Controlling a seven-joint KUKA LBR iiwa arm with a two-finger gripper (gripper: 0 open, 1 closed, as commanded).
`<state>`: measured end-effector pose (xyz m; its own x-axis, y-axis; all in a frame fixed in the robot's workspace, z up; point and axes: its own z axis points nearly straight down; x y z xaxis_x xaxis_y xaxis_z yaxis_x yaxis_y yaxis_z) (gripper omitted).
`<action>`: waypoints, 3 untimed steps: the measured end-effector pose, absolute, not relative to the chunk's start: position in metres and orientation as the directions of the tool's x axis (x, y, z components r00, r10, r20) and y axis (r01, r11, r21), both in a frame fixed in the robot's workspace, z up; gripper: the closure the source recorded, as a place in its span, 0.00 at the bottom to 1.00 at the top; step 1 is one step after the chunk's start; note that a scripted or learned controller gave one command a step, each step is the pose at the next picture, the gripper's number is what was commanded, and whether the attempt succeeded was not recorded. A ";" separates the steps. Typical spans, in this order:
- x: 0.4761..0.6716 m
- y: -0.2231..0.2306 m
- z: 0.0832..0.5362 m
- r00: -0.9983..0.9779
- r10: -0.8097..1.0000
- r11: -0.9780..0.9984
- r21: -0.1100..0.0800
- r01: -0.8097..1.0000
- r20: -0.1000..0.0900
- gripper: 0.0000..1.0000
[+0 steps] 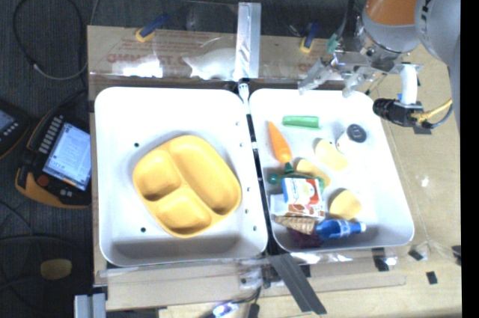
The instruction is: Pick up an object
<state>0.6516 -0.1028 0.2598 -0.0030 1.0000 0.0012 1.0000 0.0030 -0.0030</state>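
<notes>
Overhead, gripper (329, 81) at right bin's (389, 159) far rim, finger state unclear, arm top cropped.

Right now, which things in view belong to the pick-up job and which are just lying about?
Job:
gripper, above the right bin's far rim
right bin
green block
carrot
blue bottle
black disc

Lying about:
yellow tray in the left bin
handheld pendant beside the bench
</notes>
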 end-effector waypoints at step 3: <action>0.589 -0.049 0.182 -0.116 0.993 0.116 -0.004 0.993 0.000 0.00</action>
<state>0.5888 -0.0491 0.1822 -0.1159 0.9933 -0.0003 0.9933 0.1159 -0.0036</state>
